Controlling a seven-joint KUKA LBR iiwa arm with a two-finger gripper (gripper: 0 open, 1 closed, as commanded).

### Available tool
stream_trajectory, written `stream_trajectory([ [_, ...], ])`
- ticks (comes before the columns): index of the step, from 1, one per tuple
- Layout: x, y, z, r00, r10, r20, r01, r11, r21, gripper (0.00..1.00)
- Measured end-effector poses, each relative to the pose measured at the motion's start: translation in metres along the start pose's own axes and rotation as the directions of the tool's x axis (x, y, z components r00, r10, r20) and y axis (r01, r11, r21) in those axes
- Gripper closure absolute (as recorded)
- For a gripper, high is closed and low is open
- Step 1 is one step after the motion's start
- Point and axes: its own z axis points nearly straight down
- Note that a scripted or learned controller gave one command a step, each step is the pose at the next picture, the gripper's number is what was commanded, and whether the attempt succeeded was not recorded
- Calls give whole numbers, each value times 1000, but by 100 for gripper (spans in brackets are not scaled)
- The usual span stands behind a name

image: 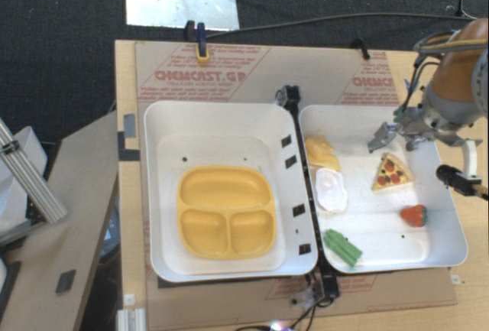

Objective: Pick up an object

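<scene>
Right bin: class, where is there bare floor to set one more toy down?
In the right bin, bare floor lies between the pizza slice, strawberry and green toy. It is crowded along the left wall, by the yellow and white pieces.

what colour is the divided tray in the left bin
Yellow, a plain mustard shade with no pattern; the divided tray shows clearly in the camera view.

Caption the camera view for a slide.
Gripper poised above the pizza slice in the right bin; yellow tray in the left bin.
</scene>
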Motion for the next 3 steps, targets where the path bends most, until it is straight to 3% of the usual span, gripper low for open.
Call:
stream_trajectory([
  [1,1,0,38,1000,-1,0,1,1000,0,0],
  [2,0,2,25,1000,-3,2,3,1000,-8,100],
  [3,2,3,-20,1000,-3,2,3,1000,-8,100],
])
